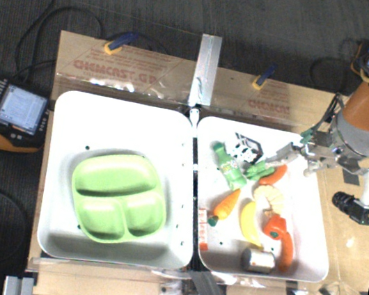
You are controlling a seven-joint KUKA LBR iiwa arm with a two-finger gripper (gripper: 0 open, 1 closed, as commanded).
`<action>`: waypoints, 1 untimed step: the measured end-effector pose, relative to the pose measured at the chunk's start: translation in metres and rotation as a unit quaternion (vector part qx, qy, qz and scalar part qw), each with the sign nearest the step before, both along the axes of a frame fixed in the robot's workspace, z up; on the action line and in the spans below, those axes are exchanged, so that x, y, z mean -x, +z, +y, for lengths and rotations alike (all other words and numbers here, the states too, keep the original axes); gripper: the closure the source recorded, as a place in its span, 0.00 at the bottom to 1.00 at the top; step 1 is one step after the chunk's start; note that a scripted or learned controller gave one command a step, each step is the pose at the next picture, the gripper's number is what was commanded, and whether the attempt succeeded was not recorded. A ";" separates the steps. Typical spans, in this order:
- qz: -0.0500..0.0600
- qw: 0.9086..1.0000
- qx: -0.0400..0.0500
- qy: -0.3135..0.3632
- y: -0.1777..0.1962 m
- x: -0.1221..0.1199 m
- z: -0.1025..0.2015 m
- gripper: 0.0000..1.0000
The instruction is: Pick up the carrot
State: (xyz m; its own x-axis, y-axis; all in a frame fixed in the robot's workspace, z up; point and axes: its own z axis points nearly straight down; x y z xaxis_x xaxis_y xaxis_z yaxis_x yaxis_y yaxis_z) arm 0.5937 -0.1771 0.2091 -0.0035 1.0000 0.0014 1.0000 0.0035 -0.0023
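Near right bin's (192, 201) left wall: carrot (225, 205) lying free, untouched. Gripper (295, 153) poised over far edge; claw state indiscernible.

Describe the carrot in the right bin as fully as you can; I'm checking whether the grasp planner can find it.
The carrot is a small orange toy, plastic-looking, tapered, with a darker stub at its lower-left end. It lies flat on the floor of the right bin, slanting from lower left to upper right, near the bin's left wall. Its upper tip meets the green item above it; the yellow banana lies just to its right. The claw is apart from it, up near the bin's far right corner.
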 end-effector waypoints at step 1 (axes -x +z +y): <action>-0.001 0.987 0.001 0.158 -0.005 0.022 -0.016 0.00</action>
State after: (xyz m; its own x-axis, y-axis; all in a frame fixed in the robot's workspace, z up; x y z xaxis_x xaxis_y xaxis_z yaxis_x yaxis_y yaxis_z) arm 0.5712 -0.1933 0.2040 -0.3157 0.9489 -0.0008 0.9489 0.3157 -0.0012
